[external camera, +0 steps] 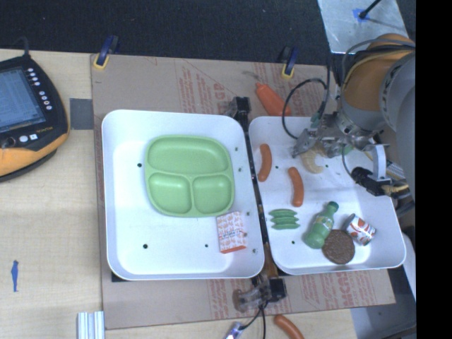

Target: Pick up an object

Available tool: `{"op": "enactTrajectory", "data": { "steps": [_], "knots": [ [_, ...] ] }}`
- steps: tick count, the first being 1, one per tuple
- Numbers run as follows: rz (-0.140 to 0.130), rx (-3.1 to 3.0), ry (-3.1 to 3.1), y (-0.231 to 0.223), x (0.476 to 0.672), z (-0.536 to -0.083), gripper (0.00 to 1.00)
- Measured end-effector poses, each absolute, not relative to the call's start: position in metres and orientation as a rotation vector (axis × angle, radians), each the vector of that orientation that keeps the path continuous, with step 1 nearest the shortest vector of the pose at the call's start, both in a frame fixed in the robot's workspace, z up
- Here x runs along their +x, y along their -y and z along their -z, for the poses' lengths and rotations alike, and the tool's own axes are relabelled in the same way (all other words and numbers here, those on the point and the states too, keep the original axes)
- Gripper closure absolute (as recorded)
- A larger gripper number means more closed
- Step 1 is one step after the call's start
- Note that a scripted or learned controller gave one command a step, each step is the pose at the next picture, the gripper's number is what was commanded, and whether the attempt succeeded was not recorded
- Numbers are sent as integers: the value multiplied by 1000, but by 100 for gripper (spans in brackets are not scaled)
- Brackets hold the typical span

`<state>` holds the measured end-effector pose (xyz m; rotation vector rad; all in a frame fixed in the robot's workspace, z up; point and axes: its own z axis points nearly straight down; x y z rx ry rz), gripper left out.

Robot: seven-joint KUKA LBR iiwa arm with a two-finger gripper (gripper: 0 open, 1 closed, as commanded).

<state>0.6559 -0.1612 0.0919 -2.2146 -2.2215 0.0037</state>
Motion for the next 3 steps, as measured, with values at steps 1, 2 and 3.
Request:
{"op": "enactTrajectory", "data": {
  "steps": [1, 2, 3],
  "knots": [
    [-7, -2210, 2224, 162, 656, -104, 100],
    [-6, -2214, 2225, 160, 572, -104, 100],
    [-1, -2216, 2225, 118, 626, -183, 100]
  ]
}}
